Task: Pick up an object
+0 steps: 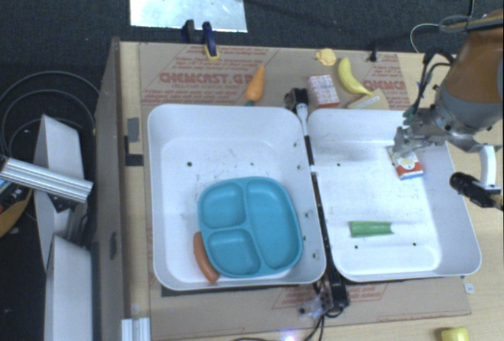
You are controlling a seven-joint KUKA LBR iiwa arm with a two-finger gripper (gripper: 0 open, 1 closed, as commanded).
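Observation:
In the right bin [457, 253], my gripper [404, 149] hangs over the upper right part, reaching in from the right. A small red and white carton [409, 168] lies on the bin floor directly under its tip; whether they touch is unclear. A green stick-shaped piece [370, 228] lies lower in the same bin. The left bin [169, 174] holds a blue divided plate [249, 226] and an orange sausage [205, 257] beside the plate's lower left edge.
Behind the bins on the cardboard lie a carrot [255, 83], a small pink box [324, 90], a banana [351, 78] and a small yellow item [326, 57]. A black divider [309, 166] runs between the bins. Cables loop above the arm at right.

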